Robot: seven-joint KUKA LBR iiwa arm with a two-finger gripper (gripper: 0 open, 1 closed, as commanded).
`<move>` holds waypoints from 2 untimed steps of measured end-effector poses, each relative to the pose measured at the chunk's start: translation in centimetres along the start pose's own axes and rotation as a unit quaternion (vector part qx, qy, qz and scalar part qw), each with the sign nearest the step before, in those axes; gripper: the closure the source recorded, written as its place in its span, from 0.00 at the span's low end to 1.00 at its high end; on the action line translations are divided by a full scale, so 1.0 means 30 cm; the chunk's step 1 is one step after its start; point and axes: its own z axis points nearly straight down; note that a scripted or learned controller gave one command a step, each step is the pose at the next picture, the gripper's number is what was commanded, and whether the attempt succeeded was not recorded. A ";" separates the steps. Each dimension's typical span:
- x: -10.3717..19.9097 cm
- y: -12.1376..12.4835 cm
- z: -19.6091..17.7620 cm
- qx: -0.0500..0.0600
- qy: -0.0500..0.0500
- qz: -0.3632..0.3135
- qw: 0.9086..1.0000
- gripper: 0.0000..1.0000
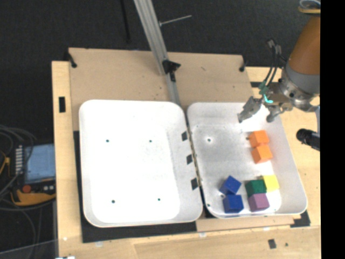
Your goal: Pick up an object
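Note:
My gripper (261,111) hangs over the far right corner of the right bin (215,144), fingers spread open with nothing between them. Two orange blocks (261,145) lie just below it, near the bin's right wall. At the bin's front sit two blue blocks (232,194), a green block (255,187), a yellow block (270,183) and a purple block (259,201), packed close together.
The left bin (135,161) lies beside the right one, joined by small black clips (190,159). A slanted metal pole (156,42) rises behind the bins. Cables and a controller box (38,166) sit off the bench at left.

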 end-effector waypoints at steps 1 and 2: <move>0.015 0.019 0.155 0.002 0.000 -0.001 1.000 0.00; 0.015 0.028 0.297 0.002 -0.001 0.002 1.000 0.00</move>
